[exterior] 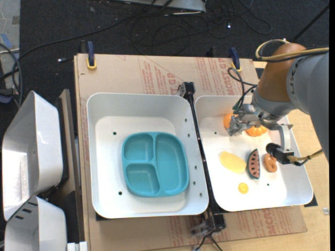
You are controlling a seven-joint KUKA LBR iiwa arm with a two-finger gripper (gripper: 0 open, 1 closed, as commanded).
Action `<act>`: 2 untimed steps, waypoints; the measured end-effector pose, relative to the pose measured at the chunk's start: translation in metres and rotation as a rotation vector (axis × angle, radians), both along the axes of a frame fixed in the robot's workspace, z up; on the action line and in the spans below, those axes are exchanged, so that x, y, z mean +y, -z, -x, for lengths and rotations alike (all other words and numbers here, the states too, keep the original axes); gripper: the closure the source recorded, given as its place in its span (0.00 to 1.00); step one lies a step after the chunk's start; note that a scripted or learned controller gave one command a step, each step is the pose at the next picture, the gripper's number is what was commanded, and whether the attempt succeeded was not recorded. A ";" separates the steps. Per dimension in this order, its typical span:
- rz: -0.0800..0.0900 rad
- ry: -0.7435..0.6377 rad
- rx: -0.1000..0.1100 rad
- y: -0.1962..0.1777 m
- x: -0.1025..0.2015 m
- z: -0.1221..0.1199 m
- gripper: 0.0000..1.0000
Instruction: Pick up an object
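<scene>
Two bins: side by side on bench; left bin bearing a teal divided tray, right bin bearing the loose items.
Gripper: low over right bin's far end, right at an orange object.
Fingers: state impossible to tell; hidden by wrist.
Candidates: yellow piece, watermelon slice, small yellow ball, well apart for access.
Judgement: probably attempting the orange object; grasp unconfirmed.
</scene>
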State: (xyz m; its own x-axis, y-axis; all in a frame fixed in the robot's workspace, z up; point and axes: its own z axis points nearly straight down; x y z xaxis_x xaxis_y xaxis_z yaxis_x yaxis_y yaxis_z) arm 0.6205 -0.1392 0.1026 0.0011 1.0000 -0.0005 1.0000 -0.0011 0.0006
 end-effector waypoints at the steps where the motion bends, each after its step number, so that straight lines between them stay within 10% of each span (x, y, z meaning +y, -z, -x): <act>1: 0.001 0.001 -0.004 -0.045 -0.004 0.004 1.00; 2: 0.001 -0.003 -0.005 -0.099 -0.004 0.003 1.00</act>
